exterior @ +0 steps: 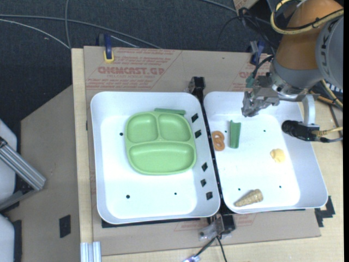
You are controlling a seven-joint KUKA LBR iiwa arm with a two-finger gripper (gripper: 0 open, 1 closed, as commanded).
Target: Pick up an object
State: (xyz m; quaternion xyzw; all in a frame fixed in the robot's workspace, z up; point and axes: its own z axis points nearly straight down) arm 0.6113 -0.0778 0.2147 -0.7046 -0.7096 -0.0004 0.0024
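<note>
In the right bin (305,173) lie a green stick (234,134), an orange pretzel-like ring piece (218,140), a small yellow lump (277,155) and a tan cone-shaped piece (249,197). My gripper (249,109) hangs over the back of the right bin, just above and to the right of the green stick. Nothing shows between its fingers. The left bin (109,190) holds a green divided plate (160,143), with a flat dark green piece (170,112) at the plate's far edge.
A row of black clips (203,168) runs along the divider between the two bins. The bins rest on a cardboard sheet (136,67) clamped at the back. Cables cross the dark floor behind.
</note>
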